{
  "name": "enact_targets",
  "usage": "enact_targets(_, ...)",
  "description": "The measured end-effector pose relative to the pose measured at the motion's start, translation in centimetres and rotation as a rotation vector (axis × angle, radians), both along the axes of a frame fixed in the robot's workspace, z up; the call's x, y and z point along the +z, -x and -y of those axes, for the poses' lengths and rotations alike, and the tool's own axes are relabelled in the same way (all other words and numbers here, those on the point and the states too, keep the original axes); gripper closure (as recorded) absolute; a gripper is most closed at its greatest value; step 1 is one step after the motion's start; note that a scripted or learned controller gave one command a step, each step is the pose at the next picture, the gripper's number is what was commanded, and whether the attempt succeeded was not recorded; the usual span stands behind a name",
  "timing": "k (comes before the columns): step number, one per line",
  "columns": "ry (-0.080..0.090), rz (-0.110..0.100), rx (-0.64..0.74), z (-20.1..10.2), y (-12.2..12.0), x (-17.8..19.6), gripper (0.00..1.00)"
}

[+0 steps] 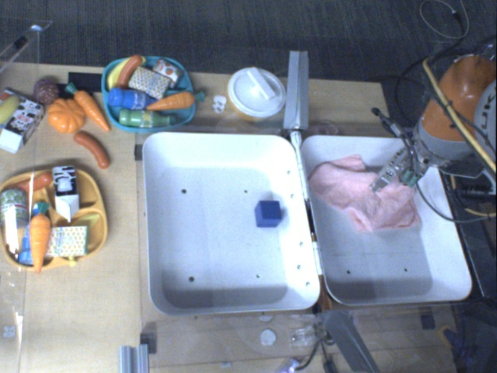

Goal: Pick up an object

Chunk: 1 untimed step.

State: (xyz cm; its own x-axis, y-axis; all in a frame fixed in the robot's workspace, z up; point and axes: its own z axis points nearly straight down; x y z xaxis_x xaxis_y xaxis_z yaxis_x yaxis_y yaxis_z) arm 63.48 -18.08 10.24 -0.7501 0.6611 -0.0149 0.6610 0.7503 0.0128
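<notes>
Our pincer [386, 179] hangs low over the right bin [446, 282], its tip right at the upper right part of the pink cloth [365, 196]. At this size the tip is a small grey-green blur, so we cannot tell how it is set, nor whether any cloth is caught in it; we would not call the cloth held.

From the pincer, most of the cloth spreads toward eight and nine o'clock, with a lobe running down toward five o'clock. Its long axis goes roughly from ten o'clock to four o'clock across the bin's upper half, crumpled and lying flat on the floor. That puts the pincer on the cloth's right-hand side, not over its middle, and we judge that a bite here would take a fold near the edge.

Further out, at about eight o'clock and well apart, a small blue cube [269, 213] sits alone near the middle of the left bin [167, 286], beyond the wall between the two bins. The cloth is plainly the nearer thing, so we take it as the target.

Past the bins, toy food and a white lid rest on the bench.
</notes>
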Motion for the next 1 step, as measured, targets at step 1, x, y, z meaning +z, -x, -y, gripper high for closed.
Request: enact_targets(1, 0.000, 0.000, 0.000, 0.01, -0.01, 0.02, 0.00)
